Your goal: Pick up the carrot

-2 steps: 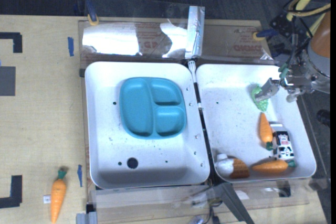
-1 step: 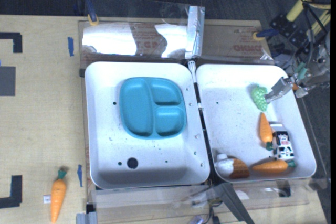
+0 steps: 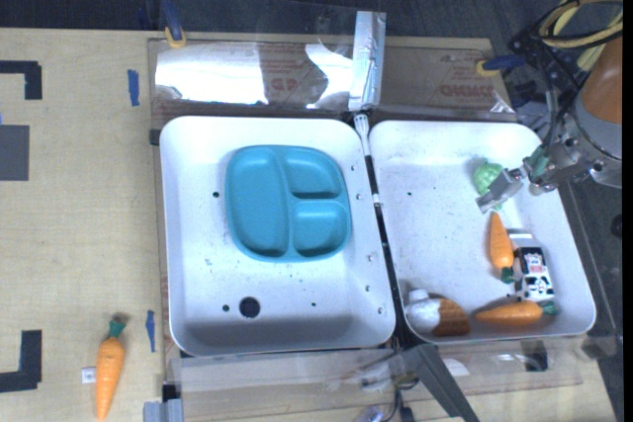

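Note:
In the right bin (image 3: 425, 163) an orange carrot (image 3: 499, 243) lies nearly upright near the right wall. A second carrot (image 3: 511, 313) lies flat along the bin's front edge. My gripper (image 3: 506, 185) hangs over the right bin's upper right part, just above the upright carrot and beside a green toy (image 3: 486, 177). Nothing is seen held in it. A third carrot (image 3: 108, 366) with a green top lies on the bench, left of the left bin.
A blue divided plate (image 3: 288, 201) sits in the left bin (image 3: 188, 292). A black and white toy (image 3: 534, 274) lies between the two carrots in the right bin. A white and brown item (image 3: 436, 314) rests at that bin's front left corner.

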Controlling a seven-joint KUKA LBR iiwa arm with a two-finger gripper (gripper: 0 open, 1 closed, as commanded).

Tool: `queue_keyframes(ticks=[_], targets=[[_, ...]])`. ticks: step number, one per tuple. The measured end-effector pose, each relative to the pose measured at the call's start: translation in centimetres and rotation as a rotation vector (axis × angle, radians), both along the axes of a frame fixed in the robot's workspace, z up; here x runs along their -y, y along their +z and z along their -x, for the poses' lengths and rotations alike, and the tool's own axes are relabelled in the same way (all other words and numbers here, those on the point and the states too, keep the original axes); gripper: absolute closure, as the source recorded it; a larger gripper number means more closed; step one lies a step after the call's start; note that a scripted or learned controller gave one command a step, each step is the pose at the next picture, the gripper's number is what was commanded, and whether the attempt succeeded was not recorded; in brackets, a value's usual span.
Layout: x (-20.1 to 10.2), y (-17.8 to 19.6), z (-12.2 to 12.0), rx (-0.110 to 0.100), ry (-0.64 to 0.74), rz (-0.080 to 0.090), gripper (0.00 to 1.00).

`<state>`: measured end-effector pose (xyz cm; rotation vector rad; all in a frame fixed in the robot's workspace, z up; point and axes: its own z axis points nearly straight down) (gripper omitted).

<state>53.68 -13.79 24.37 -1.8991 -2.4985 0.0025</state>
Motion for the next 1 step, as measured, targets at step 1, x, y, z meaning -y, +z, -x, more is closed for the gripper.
queue_keyframes(ticks=[1], targets=[[2.4, -15.3, -0.39, 0.009, 0.175, 0.002, 0.0]])
